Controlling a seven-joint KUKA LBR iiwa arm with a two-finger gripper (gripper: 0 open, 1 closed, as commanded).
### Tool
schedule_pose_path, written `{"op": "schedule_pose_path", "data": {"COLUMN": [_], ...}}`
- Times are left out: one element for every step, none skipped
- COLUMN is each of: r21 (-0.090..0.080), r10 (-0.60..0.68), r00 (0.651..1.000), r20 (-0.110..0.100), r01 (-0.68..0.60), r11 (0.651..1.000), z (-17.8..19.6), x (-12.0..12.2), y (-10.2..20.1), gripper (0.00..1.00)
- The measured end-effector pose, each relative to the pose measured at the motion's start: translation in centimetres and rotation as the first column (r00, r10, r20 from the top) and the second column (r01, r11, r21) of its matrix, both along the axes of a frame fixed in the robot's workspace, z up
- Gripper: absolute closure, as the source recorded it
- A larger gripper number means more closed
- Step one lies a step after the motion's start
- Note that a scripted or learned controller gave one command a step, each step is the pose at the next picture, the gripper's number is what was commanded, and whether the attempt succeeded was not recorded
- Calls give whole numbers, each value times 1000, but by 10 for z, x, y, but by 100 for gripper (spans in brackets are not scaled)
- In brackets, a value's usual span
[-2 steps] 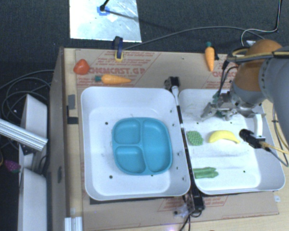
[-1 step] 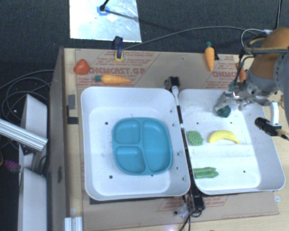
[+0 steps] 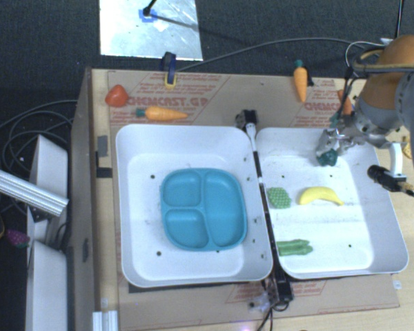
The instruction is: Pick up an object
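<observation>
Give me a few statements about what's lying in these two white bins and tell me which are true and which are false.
1. A blue divided plate lies in the left bin. True.
2. The banana lies in the left bin. False: it is in the right bin.
3. A green round thing lies beside the banana, nearer the wall between the bins. True.
4. The gripper hovers over the blue plate. False: it is over the far part of the right bin, by a small dark teal thing.
5. Two carrots lie inside the bins. False: one carrot and another carrot lie on the cardboard behind the bins.
</observation>
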State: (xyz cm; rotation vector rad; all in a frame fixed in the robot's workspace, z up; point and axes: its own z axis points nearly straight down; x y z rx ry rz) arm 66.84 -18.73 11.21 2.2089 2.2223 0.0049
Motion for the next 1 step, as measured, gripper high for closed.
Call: {"op": "schedule_pose_path", "data": {"r21": [3], "r10": [-1], "r00": [1000], "r20": [-4], "r01": [1], "r11": [1000], "z": [42], "x": [-35], "y": [50], "gripper": [100]}}
